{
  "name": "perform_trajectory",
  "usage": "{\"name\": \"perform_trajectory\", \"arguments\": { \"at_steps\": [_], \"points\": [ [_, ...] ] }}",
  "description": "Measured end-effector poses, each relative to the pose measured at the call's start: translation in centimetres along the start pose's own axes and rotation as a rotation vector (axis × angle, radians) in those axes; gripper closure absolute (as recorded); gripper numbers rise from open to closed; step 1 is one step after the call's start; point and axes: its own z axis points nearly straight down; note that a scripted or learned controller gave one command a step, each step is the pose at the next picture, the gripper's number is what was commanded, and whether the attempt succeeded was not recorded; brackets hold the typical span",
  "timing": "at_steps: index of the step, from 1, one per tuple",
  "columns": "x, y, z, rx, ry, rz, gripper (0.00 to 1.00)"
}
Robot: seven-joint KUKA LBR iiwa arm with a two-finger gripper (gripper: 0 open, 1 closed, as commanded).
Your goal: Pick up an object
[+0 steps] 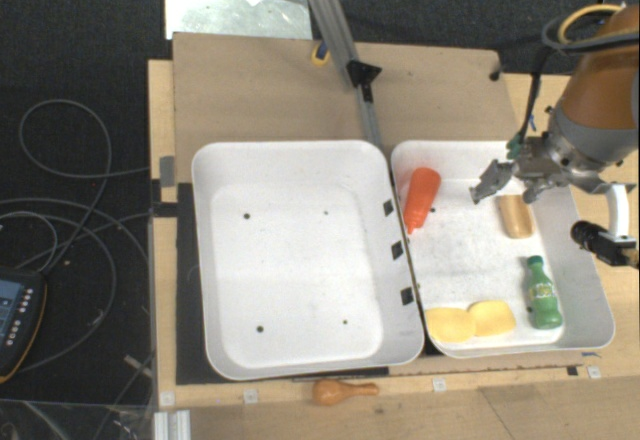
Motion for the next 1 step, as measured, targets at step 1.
{"name": "perform_trajectory", "arguments": {
  "at_steps": [1],
  "points": [
    [-0.81, 0.62, 5.04, 0.000, 0.000, 0.000, 0.00]
  ]
}}
